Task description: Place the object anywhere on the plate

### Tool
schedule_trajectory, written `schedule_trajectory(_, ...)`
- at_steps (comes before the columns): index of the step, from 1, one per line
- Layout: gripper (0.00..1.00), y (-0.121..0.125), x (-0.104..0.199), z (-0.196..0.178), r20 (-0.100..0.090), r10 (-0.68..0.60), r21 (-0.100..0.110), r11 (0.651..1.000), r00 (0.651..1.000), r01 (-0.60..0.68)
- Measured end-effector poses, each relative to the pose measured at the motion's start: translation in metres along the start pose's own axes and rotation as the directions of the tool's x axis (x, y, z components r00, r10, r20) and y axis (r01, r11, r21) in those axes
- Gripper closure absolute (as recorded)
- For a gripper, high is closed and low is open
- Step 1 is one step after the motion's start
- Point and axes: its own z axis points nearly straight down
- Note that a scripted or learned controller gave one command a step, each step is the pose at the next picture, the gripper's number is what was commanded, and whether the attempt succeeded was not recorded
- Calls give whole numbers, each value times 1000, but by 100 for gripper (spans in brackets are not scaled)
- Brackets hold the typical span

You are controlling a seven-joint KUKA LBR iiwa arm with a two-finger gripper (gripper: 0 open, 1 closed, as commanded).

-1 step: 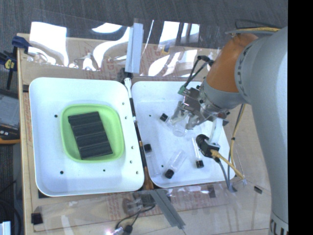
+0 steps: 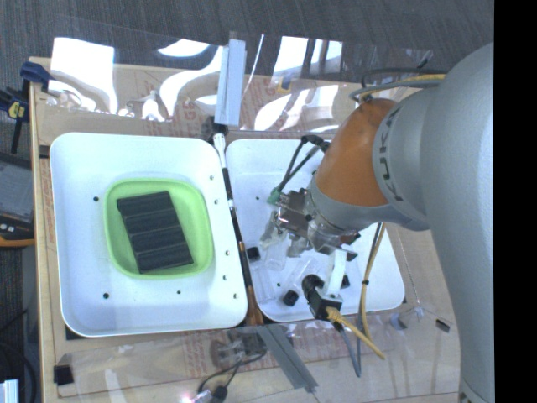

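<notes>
- Two shallow white bins sit side by side on the surface (image 2: 126, 368): the left bin (image 2: 75, 225) holds a green plate (image 2: 113, 217), and the right bin (image 2: 252, 166) has the arm working over it.
- The dark ridged object (image 2: 153, 231) lies flat in the middle of the green plate, slightly skewed, with plate rim showing on all sides of it.
- The plate sits near the centre of the left bin, closer to that bin's right wall than to its left.
- The tool (image 2: 295, 243) hangs low over the middle of the right bin, well apart from the plate and across the divider (image 2: 228, 200) between the two bins.
- I cannot tell whether the tool is spread or pressed together; the wrist hardware and cables hide its tips, and nothing is visibly pinched in it.
- A few small dark bits (image 2: 290, 295) lie near the right bin's near edge, beneath the wrist; what they are is too small to make out.
- Judged from how things lie, the placing step looks done: the object rests on the plate and the tool is clear of it.
- The next move likely calls only for lifting the arm (image 2: 419, 158) free of the right bin without brushing the divider or the bin wall.
</notes>
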Motion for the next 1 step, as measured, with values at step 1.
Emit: schedule_trajectory(1, 100, -5, 58, -1, -1, -80, -5, 997, 997, 80)
